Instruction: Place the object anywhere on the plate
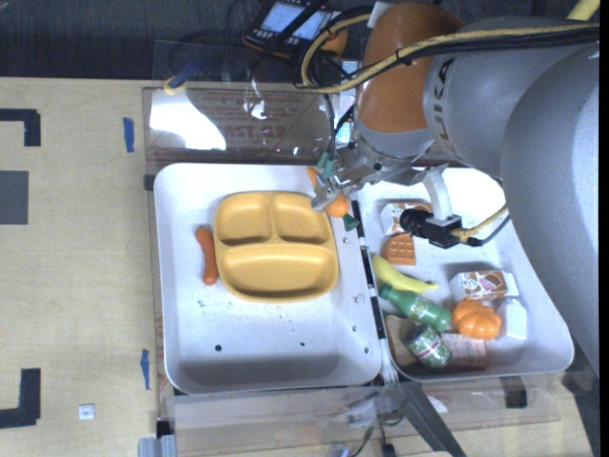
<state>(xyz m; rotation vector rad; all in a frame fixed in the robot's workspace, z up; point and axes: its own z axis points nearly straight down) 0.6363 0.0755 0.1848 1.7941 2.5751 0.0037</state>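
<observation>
A yellow divided plate [276,244] lies in the left bin [190,341]. My gripper [333,193] hangs over the plate's far right corner, close to the wall between the two bins. A small orange object [338,208] shows between its fingers, and the fingers are closed on it. The object is just past the plate's right edge, above the bin floor. The grey arm with its orange band [404,84] covers the area behind the gripper.
An orange carrot-like stick [207,255] lies left of the plate. The right bin [533,284] holds a waffle [401,248], a banana [400,276], a green bottle [416,307], an orange fruit [476,320], a packet [481,284] and a can [430,347].
</observation>
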